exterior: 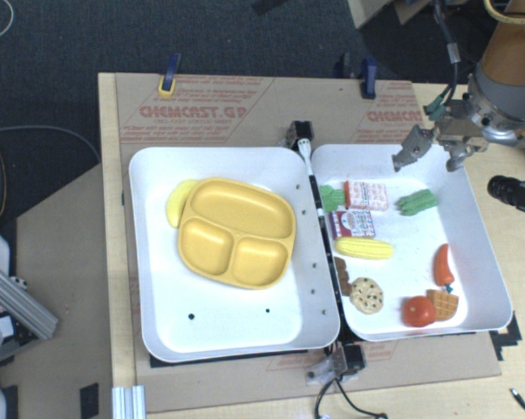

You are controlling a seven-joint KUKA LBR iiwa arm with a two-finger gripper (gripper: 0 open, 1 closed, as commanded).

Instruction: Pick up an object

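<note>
From my remote station, I see the arm's claw (432,154) hanging over the far edge of the right bin (485,234), its two fingers (409,154) spread wide apart with nothing between them and nothing touching them. The grey wrist and its orange band sit at the far right, above the bench.

Below and just nearer than the claw lies a green toy (417,202), apart from the fingers. To its left I make out a red-and-white carton (366,195) beside another green piece (332,197), which rests against the bin's left wall. A second carton (354,224) lies just nearer, touching a yellow corn cob (364,249). Nearer still sit a chocolate-chip cookie (365,294), a red tomato (419,311) touching a waffle piece (444,304), and a red-orange pepper (442,264) toward the right wall.

The left bin (158,321) holds a yellow divided tray (236,231), tilted, with a yellow banana-like piece (179,201) tucked partly beneath its far left edge. Two clamps, one yellow (167,77) and one blue (367,75), grip the far edge of the brown board under the bins.
</note>
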